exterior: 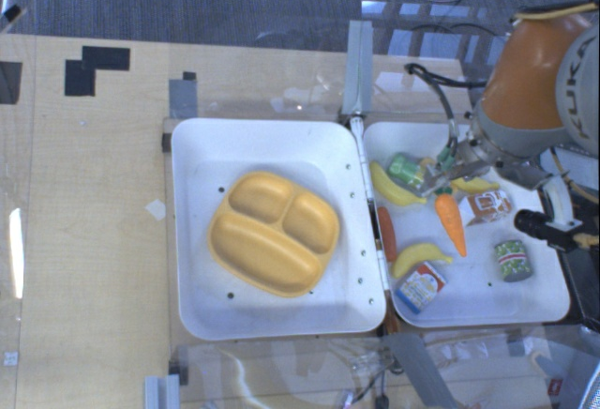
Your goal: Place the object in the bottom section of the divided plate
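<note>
The yellow three-section plastic plate (274, 233) lies in the left white bin (197, 304), its long bottom section toward seven o'clock. The arm comes in from three o'clock; its gripper (442, 171) sits low in the right white bin (544, 304), at the green can lying on its side (407, 170), though whether the fingers are spread or closed I cannot tell. Just beside, at five o'clock of the gripper, lies an orange plastic carrot (451, 223); a yellow banana (390, 187) curves at nine o'clock.
</note>
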Robot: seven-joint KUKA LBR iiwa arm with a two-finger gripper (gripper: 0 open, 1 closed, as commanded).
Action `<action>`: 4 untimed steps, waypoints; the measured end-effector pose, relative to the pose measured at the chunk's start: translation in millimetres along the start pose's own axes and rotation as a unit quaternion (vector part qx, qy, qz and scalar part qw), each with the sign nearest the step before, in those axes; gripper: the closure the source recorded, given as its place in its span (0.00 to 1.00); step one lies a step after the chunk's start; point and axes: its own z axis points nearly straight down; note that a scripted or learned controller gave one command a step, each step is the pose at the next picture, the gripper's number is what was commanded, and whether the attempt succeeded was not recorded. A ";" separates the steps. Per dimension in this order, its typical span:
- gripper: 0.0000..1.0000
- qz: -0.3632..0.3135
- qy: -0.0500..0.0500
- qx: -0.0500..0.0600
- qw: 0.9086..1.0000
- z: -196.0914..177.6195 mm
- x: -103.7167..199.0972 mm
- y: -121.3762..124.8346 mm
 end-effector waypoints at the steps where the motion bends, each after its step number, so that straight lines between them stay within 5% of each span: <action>1: 1.00 -0.006 0.000 0.001 1.000 10.2 61.0 2.3; 2: 1.00 0.044 0.001 0.001 0.999 25.1 147.2 14.7; 3: 1.00 0.029 0.000 0.001 1.000 -19.6 164.0 50.4; 4: 1.00 0.013 0.000 0.001 1.000 78.9 192.8 108.1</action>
